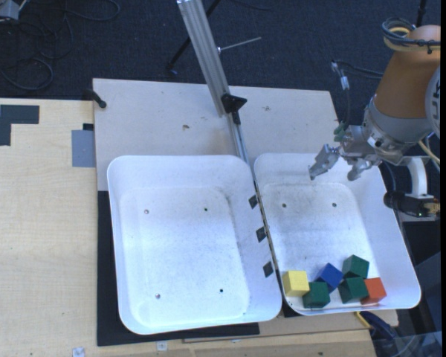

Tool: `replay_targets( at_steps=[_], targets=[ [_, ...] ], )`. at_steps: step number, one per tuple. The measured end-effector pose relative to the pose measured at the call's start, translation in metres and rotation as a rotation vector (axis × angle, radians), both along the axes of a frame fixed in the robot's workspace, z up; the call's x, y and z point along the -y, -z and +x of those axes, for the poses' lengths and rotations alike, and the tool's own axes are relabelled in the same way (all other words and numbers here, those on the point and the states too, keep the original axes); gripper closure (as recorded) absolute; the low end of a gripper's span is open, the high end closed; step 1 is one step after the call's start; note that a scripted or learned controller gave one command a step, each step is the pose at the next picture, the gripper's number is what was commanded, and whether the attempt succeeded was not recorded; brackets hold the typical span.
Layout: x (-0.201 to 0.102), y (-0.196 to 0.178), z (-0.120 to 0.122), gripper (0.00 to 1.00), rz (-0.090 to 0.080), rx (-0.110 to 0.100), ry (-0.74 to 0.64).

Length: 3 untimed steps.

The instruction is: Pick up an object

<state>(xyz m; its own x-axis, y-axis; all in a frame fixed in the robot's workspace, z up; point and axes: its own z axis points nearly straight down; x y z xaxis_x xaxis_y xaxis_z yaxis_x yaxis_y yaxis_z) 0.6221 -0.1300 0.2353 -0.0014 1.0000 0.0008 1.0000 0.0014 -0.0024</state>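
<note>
Blocks (334, 282) huddle in the right bin's (386, 229) near corner (likely slid there), so the claw (340, 166), spread open and empty, hangs above its far edge, well apart.

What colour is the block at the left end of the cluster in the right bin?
Yellow, clearest in the camera view, at the near edge of the right bin.

bench (156, 117) | bears: left bin (126, 177), right bin (390, 233), side by side
</note>
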Motion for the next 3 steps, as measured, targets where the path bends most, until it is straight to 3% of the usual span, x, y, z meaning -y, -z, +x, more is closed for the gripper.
replay_targets(
  at_steps=[1,2,3],
  targets=[
    [-0.031,-0.039,-0.068,0.0,0.002,-0.001,-0.001],
    [-0.014,0.105,-0.064,0.0,0.001,-0.009,0.003],
    [-0.074,0.042,-0.074,0.0,0.002,0.005,-0.003]
  ],
)
